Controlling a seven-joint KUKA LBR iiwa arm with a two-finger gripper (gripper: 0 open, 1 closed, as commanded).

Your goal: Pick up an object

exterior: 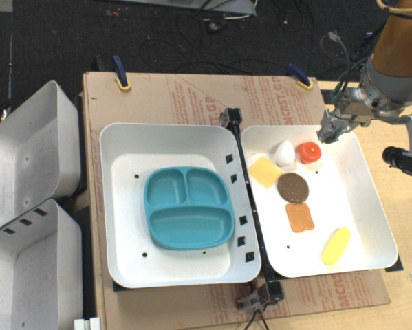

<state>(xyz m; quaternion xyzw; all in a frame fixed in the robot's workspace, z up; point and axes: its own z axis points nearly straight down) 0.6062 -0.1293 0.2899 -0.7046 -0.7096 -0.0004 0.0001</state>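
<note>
Brown bench [192,95] — two white bins on it: left bin [116,205], right bin [371,205]

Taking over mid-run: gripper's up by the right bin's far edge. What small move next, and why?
Probably ease the gripper down and slightly left onto the red piece. It is the nearest item, just below the gripper in the right bin, and nothing is between the fingers yet.

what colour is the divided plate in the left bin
Teal blue; the divided plate shows plainly in the camera view.

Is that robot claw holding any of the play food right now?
No. The gripper hangs over the right bin's far edge, with nothing between its fingers. The red piece lies just beside it in the bin.
</note>
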